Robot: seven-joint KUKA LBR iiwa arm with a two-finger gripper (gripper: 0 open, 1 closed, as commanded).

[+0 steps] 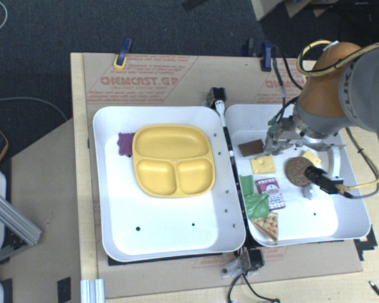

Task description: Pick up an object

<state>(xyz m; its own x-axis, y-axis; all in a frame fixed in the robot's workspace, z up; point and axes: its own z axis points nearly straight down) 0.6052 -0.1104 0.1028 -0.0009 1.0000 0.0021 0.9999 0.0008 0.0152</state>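
The right bin (331,225) holds several small items: a brown rectangular piece (250,148), a pale yellow cheese slice (262,164), a round brown patty (296,171), a red and white packet (270,192), a green leafy piece (253,199) and a pizza slice (267,225). My gripper (276,140) hangs over the bin's upper middle, just right of the brown rectangle and above the cheese slice. Nothing can be seen held in it. The arm's wrist covers the bin's upper right part.
In the left bin (108,188) lie a yellow divided plate (174,160) and a small purple object (124,144) at its left. Blue and yellow clamps (121,55) grip the board's far edge. Cables trail from the arm over the right bin.
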